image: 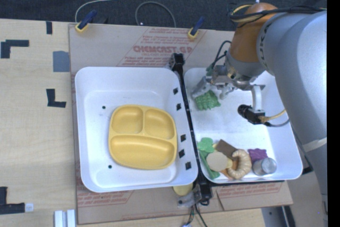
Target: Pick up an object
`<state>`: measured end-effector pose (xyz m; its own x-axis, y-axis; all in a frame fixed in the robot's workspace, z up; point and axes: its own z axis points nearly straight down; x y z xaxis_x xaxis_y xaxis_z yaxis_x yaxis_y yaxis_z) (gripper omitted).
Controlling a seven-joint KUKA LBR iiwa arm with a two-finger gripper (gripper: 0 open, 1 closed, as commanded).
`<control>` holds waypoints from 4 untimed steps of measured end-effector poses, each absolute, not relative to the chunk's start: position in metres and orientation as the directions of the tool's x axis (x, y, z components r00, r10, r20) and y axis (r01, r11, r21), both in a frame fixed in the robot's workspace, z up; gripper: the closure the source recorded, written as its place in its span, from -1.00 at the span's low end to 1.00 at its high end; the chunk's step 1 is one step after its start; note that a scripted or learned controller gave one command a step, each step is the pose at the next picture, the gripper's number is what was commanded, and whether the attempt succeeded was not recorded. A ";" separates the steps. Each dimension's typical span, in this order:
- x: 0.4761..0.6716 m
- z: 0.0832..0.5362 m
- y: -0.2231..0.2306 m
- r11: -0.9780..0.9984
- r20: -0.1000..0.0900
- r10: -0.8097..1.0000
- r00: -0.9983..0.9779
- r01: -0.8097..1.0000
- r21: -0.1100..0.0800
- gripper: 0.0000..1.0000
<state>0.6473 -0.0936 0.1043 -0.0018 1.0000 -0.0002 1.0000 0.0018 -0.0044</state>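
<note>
My fingers [208, 89]: I am reaching into the right bin [281, 138], hovering at its far left corner beside the divider; whether I am spread or closed on anything, I cannot tell.
Green toy [206, 100]: it is lying just under my tips, touching or nearly so, likely my target since I am positioned over it.
Other objects: a brown block [225, 147], tan ring [240, 162], purple piece [257, 154] and silver can [263, 166] are crowding the bin's near edge, well apart from me.
Yellow tray [142, 137]: it is sitting alone in the left bin [90, 114].
Progress: nothing is lifted yet, I judge.
</note>
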 end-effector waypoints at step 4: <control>0.662 0.086 -0.112 0.001 -0.001 1.000 -0.001 1.000 0.002 -1.00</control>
